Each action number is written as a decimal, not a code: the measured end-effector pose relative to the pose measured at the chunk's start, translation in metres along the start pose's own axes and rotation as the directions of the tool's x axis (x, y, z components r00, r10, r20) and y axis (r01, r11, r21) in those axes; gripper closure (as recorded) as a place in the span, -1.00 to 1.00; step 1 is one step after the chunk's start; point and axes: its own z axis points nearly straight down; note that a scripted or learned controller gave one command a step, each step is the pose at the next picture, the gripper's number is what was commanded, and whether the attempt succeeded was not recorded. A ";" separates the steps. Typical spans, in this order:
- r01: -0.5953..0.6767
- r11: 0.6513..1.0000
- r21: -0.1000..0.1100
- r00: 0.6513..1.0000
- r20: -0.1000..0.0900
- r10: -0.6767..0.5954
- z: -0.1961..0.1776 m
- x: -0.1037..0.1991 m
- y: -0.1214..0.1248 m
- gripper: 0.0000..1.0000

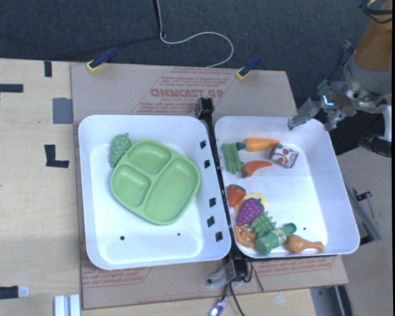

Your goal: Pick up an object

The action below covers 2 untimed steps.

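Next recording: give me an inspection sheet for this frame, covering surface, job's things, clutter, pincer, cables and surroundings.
Surface: two white bins side by side on cardboard; left bin, right bin.
Job's things: right bin holds toy food: carrot, small can, green pod, purple grapes, orange gourd, others heaped near its front left.
Clutter: left bin holds a green divided plate with green grapes at its far left edge.
Pincer: pincer hovers over the right bin's far right corner, nothing seen between its fingers.
Cables: white cable looping beyond the cardboard.
Surroundings: dark carpet, two clamps on the cardboard's far edge.
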 end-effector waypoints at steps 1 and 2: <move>0.001 1.000 -0.020 1.000 0.007 -0.001 -0.239 0.004 -0.033 -1.00; 0.001 1.000 -0.002 1.000 0.003 -0.001 -0.238 0.006 -0.032 1.00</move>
